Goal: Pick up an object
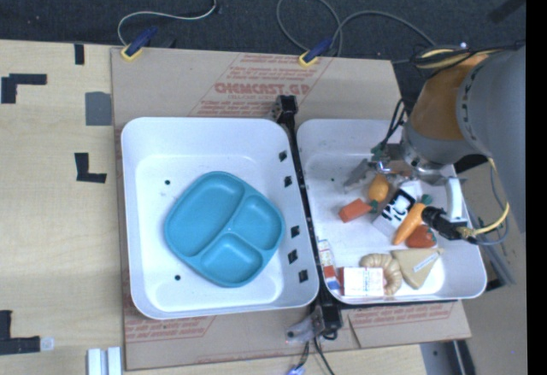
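The right bin (342, 147) holds several small objects: an orange round piece (378, 190), a red-orange chunk (354, 211), a black-and-white item (396, 207), a carrot (408, 225), a pale cheese wedge (416, 266), a tan pastry (379, 265) and a white-and-red packet (361, 281). My gripper (364, 174) is low in this bin, just above and to the left of the orange round piece and close to it. The arm's wrist (436, 121) rises behind it at the right.
The left bin (145, 151) holds a blue divided plate (224, 228). A black divider (295, 185) runs between the bins. Cables (325, 32) loop over the dark area behind the bench.
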Tool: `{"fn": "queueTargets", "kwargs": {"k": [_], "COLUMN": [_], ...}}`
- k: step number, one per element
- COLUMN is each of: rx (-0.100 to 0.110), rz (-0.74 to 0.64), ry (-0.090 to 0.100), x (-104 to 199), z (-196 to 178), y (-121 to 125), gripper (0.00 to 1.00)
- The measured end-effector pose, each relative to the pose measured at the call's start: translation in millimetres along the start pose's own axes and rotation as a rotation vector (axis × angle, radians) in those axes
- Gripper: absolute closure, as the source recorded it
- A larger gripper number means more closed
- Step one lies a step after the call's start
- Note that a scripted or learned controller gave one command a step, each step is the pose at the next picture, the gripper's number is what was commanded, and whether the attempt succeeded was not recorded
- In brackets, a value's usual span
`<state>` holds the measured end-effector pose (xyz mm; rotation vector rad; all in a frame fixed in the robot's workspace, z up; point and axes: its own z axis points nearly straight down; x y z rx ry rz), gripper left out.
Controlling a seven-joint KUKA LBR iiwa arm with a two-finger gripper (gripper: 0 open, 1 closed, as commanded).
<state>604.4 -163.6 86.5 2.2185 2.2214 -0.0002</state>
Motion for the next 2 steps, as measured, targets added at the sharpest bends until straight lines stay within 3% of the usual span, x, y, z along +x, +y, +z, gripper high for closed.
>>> {"fn": "queueTargets", "kwargs": {"k": [1,2], "rx": [-0.004,0.001], "rz": [-0.001,-0.002], "ry": [-0.003,0.003], "x": [0,84], "z": [-11,-98], "y": [1,-2], "gripper": [1.00,1.00]}}
